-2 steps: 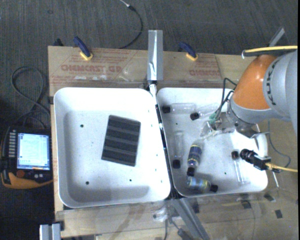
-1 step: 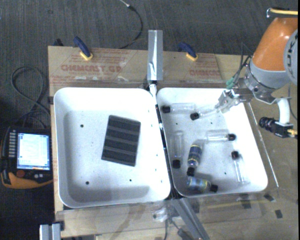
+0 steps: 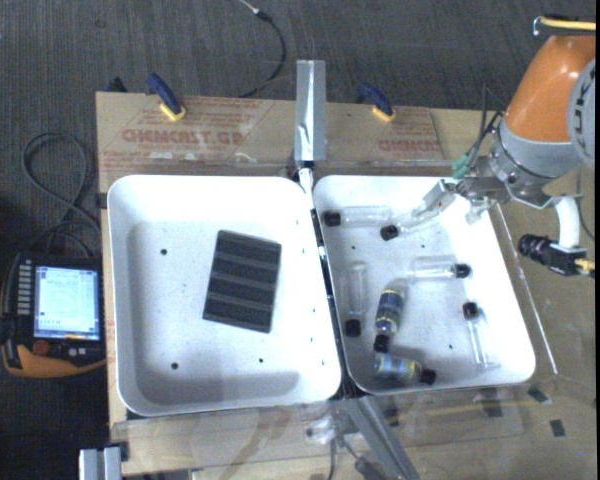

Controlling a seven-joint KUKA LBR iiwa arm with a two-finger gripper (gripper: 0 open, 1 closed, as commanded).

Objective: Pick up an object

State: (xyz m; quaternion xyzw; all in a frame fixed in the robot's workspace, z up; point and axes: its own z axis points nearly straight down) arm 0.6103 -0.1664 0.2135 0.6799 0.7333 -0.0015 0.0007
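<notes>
Near edge, right bin (image 3: 515,368): two labelled vials (image 3: 397,368) (image 3: 387,311), clear tubes with black caps scattered, one (image 3: 438,267) mid-bin. Left bin (image 3: 120,268): dark ribbed block (image 3: 243,280) flat at centre. Far right: gripper (image 3: 458,190) over right bin's far corner, above clear tube (image 3: 365,215); jaws state cannot tell.

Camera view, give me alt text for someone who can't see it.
A grey robot arm with an orange band reaches from the right, its claw over the far edge of the right shallow white bin, which holds several small clear vials with black caps. The left white bin holds a flat black ribbed rectangular tray.
</notes>
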